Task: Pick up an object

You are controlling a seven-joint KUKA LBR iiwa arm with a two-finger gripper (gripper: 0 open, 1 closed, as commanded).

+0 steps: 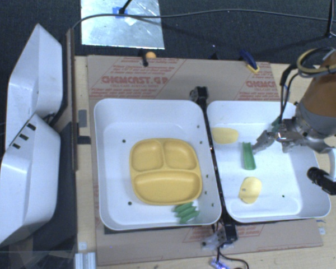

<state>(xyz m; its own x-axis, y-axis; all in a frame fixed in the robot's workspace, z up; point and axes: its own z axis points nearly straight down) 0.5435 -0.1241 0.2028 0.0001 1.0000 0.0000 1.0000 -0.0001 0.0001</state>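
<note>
Locate gripper (264,143) low in right bin (311,209), just beside upper end of green stick (248,157). Open or closed: cannot tell from camera view.

Treat green stick as likeliest target; lies flat, between pale yellow piece (225,135) and yellow lump (250,189), apart from both.

Centre over stick's midpoint, not its end. Align to close across narrow width. Descend straight down; avoid pushing stick sideways. Confirm hold before raising.

Disregard yellow divided plate (165,170) and green pod (186,212) in left bin (109,150).

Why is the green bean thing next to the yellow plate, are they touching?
Touching. The camera view shows the green pea pod lying against the yellow plate's lower edge with no gap.
</note>
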